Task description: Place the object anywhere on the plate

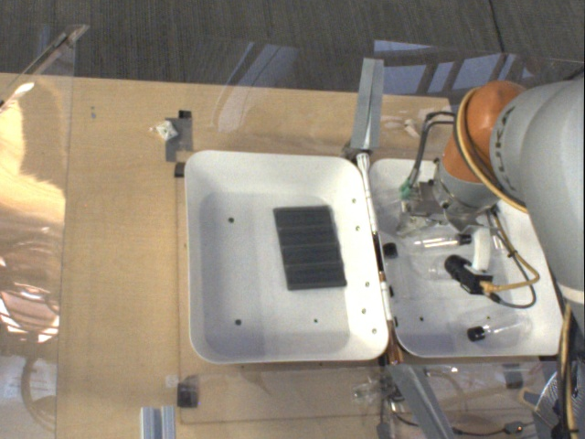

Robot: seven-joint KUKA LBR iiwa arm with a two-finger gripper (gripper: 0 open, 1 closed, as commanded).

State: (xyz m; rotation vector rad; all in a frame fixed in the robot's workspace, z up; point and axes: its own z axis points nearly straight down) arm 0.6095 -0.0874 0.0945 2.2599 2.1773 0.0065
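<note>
The plate point(311, 247) is a dark grey ribbed rectangle lying flat in the middle of the left white bin point(210, 273). My gripper point(428, 216) hangs low over the upper left part of the right white bin point(416, 332), under the grey arm with the orange band point(475, 131). Just below the gripper lies a clear, glassy object point(441, 241), hard to make out against the white floor. The gripper is well to the right of the plate, across the wall between the two bins.
A black piece with a yellow cable point(464, 274) shows below the gripper. A small black-tipped clear item point(477, 334) lies near the right bin's front edge. A grey metal post point(367, 108) stands behind the bins. Wooden bench point(101, 245) spreads to the left.
</note>
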